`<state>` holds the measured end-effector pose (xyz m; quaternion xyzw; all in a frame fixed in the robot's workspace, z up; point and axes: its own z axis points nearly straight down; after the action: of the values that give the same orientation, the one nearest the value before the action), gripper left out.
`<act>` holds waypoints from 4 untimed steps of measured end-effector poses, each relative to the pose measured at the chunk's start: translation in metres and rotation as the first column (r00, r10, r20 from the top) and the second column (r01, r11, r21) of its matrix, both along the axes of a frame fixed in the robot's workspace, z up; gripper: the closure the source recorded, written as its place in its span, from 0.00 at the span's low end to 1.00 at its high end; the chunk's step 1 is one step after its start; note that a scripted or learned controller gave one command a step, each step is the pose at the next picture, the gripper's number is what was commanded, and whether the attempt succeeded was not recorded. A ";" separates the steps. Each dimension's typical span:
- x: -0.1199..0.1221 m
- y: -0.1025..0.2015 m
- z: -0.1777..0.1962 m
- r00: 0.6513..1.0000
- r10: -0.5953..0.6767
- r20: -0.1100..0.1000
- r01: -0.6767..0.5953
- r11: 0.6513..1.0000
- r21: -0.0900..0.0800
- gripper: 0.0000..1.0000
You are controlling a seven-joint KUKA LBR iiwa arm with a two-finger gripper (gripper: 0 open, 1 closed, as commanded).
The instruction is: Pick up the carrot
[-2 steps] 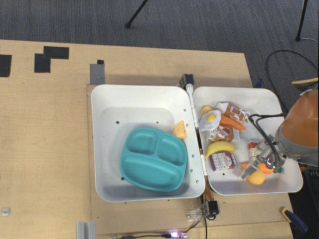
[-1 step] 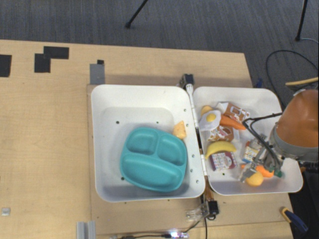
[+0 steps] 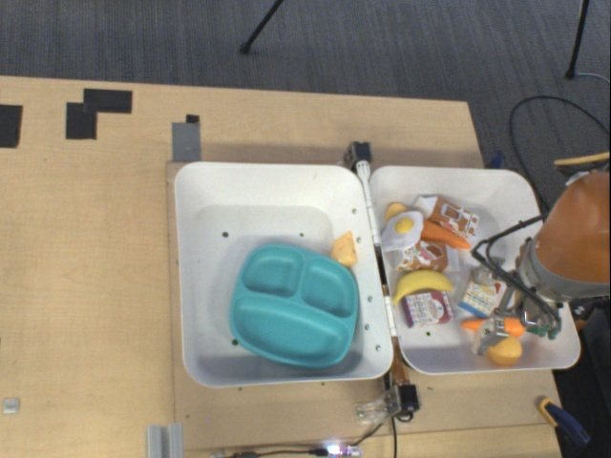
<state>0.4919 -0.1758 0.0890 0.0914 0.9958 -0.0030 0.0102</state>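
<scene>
No legible writing on packets (image 3: 427,307)

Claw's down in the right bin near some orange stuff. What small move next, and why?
Probably nudge the claw onto the small carrot lying under it near the right bin's front wall, then close. A yellow lemon-like piece sits right beside it, so centre carefully. I can't tell its finger state.

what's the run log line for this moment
task: pick up carrot | gripper: low in right bin, at carrot | lifted: no
</scene>
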 end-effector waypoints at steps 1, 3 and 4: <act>-0.002 0.007 -0.002 0.951 0.309 -0.011 -0.309 0.951 0.003 0.00; 0.006 0.011 -0.003 0.369 0.929 -0.018 -0.930 0.369 0.004 0.00; -0.002 0.017 -0.003 0.071 0.997 -0.018 -0.998 0.071 -0.002 0.00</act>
<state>0.4895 -0.1588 0.0859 -0.6120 0.7908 -0.0026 0.0042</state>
